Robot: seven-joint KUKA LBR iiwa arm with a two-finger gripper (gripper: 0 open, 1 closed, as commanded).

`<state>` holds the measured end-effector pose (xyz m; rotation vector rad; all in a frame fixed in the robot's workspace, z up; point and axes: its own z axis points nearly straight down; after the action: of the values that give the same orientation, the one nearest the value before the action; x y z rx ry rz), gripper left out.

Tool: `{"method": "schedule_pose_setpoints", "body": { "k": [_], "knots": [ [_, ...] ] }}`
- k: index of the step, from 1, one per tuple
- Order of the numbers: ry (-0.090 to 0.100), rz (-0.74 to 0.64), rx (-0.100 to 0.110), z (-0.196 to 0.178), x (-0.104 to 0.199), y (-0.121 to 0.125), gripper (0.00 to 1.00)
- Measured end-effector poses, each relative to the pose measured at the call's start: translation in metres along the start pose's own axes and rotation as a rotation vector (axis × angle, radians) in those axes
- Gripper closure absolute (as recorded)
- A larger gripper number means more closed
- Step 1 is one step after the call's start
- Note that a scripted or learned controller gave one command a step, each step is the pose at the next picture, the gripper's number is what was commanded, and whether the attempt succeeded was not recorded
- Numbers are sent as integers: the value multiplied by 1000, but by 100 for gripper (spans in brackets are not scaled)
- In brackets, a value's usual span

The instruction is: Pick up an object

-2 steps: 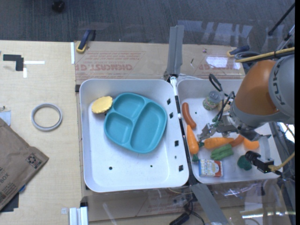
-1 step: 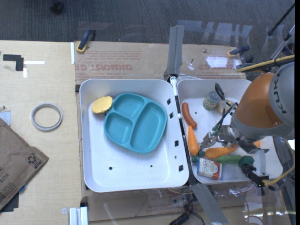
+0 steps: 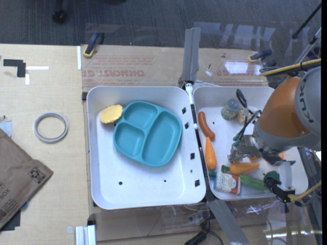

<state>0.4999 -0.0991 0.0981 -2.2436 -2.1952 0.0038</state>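
Wooden counter [image 3: 41, 86] carries two white bins; the claw [image 3: 244, 153] is low in the right bin [image 3: 225, 92], just above an orange carrot [image 3: 244, 167]. Whether it grips, I cannot tell.

Arm [image 3: 288, 114] in from right, over right bin [image 3: 265, 93]. Gripper [image 3: 244, 151] low among toys, just above orange carrot-like piece [image 3: 244, 167]. Right bin also: sausage [image 3: 206, 125], carrot [image 3: 210, 153], small carton [image 3: 227, 182], green item [image 3: 253, 181], jar [image 3: 232, 110]. Left bin [image 3: 102, 188]: teal divided plate [image 3: 148, 133], yellow piece [image 3: 111, 114] touching its left rim. Tape ring [image 3: 51, 127] on bench, well left.
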Motion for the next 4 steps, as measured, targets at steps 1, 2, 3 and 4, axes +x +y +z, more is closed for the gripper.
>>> {"method": "schedule_pose_setpoints", "body": {
  "k": [1,2,3,4],
  "knots": [
    [-1,75,-2,-79,-105,-14,100],
    [0,228,0,8,-56,24,100],
    [0,228,1,8,-56,24,0],
    [1,105,1,8,-27,-11,0]
  ]
}}
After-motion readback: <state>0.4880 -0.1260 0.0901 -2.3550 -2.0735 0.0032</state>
